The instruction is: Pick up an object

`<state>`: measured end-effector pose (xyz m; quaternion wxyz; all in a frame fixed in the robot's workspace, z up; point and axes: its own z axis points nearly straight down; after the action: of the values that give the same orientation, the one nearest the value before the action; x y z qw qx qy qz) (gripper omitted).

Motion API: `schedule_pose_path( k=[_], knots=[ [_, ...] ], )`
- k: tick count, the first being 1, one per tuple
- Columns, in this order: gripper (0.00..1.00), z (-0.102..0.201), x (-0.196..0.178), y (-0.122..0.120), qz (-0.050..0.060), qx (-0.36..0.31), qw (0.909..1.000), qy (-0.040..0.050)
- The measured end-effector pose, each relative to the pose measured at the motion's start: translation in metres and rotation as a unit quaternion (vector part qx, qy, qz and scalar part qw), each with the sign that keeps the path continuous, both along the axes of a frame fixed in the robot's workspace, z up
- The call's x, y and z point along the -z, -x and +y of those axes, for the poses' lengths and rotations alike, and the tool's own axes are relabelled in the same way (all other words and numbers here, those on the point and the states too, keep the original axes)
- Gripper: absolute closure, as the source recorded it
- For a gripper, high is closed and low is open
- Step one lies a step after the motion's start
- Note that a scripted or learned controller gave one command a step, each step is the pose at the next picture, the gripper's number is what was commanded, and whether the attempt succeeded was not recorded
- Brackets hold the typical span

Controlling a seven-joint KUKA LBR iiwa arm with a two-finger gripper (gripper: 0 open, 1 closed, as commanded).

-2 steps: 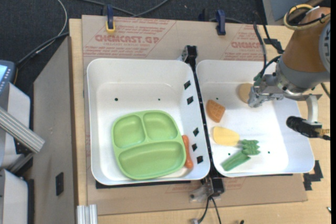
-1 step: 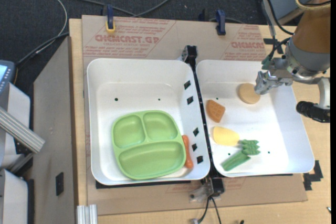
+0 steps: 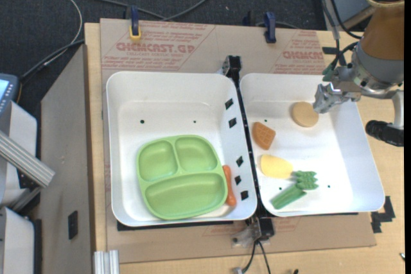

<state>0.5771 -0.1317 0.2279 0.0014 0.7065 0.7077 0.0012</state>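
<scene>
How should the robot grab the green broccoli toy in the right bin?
Probably by the long stalk of the broccoli toy, coming straight down with the pincer fingers set across it. It lies flat and slanted, and the stalk looks thinner than the bushy top, with bare bin floor either side.

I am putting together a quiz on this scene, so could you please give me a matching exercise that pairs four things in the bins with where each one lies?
Things:
1. green divided plate
2. tan round piece
3. green leafy vegetable toy
4. orange carrot-like piece

Places:
A. right bin, near front corner
B. left bin, wedged between plate and dividing wall
C. left bin, front half
D. right bin, just beside the gripper

Pairs: 1-C, 2-D, 3-A, 4-B
</scene>
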Motion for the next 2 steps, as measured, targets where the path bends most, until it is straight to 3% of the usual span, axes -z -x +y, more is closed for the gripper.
schedule_pose_path(
  k=[2],
  knots=[
    [1.0, 0.099, 0.013, 0.011, 0.004, -0.002, 1.0, -0.0016]
  ],
)
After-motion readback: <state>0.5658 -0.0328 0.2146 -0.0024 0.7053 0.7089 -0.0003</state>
